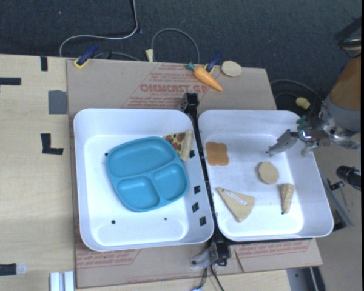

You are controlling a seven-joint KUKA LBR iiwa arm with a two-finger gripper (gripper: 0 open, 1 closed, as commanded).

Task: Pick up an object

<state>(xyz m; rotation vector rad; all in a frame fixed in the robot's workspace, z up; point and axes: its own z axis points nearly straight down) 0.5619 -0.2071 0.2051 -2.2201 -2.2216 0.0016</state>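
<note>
The gripper (286,142) is hovering with fingers seemingly spread and holding nothing. Just below it, the round cookie (268,173) is lying flat in the right bin (255,119); probably light and stiff, best pinched across its edges.

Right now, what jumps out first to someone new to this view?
The big blue divided plate in the left bin dominates. In the right bin lie scattered toy foods: a brown toast, a round cookie, a sandwich wedge and an ice cream cone, with the gripper above that bin's far right part.
</note>
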